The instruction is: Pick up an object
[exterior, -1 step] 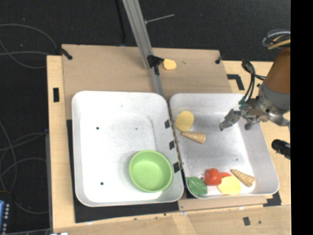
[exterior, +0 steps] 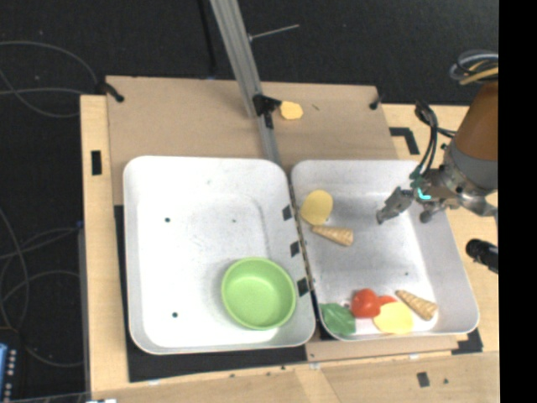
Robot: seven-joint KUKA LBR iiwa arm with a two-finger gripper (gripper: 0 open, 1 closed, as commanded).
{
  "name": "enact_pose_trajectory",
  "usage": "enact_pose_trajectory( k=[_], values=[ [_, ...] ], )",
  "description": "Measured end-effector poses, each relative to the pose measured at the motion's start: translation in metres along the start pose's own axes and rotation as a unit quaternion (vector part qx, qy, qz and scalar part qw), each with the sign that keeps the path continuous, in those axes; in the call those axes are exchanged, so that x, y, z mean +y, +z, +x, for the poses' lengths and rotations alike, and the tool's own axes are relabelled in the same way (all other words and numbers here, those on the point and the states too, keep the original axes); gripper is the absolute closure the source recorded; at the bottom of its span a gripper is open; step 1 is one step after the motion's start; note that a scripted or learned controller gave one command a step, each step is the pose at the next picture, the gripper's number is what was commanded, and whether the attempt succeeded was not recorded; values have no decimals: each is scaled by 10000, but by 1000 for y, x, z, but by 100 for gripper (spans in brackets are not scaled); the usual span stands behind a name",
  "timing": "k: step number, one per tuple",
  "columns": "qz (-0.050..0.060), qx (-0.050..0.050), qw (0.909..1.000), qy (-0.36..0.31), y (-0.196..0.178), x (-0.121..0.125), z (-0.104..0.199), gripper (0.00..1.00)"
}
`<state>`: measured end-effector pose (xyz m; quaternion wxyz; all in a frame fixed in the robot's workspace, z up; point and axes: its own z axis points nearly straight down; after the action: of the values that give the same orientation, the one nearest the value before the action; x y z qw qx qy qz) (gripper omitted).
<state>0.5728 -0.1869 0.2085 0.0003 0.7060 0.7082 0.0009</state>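
The bench (exterior: 193, 124) is showing a flat tan board surface, carrying two shallow white bins with rounded corners and a faintly speckled, matte floor. The left bin (exterior: 193, 217) is lying well away from the gripper, across the divider; the right bin (exterior: 436, 259) is sitting directly beneath it. One grey metal rail (exterior: 239, 53) is slanting up from the bins' shared edge, well to the gripper's far side, and its top is being cut off by the picture edge.

The arm (exterior: 480, 137) is reaching in with its orange-brown band; much of it is being cropped at the edge. The gripper (exterior: 407, 206) is hovering over the right bin's upper half with its two dark fingers spread apart, nothing between them.

One smooth, round, light-green bowl (exterior: 258, 292) is resting in the left bin, far from the gripper.

Small items in the right bin, six counted: one pale yellow rounded piece (exterior: 317, 206) beside the gripper toward the divider; two ribbed tan cones, cone one (exterior: 332, 235) just below that piece and cone two (exterior: 417, 304) well below the gripper; one glossy red piece (exterior: 366, 302), one yellow lump (exterior: 393, 319) and one green piece (exterior: 337, 317) clustering at the bin's near wall, touching or overlapping so their outlines are hard to separate.

One small yellow-orange blob (exterior: 290, 110) is lying on the board beyond the bins; shape unclear.
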Motion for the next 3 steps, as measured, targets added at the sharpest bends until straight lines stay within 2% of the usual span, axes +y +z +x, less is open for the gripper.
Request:
enact_pose_trajectory(
  k=[2,3],
  values=[
    [28,-16,10000,22,109,-10,4,0],
    [-12,-11,10000,44,94,-8,3,100]
  ],
)
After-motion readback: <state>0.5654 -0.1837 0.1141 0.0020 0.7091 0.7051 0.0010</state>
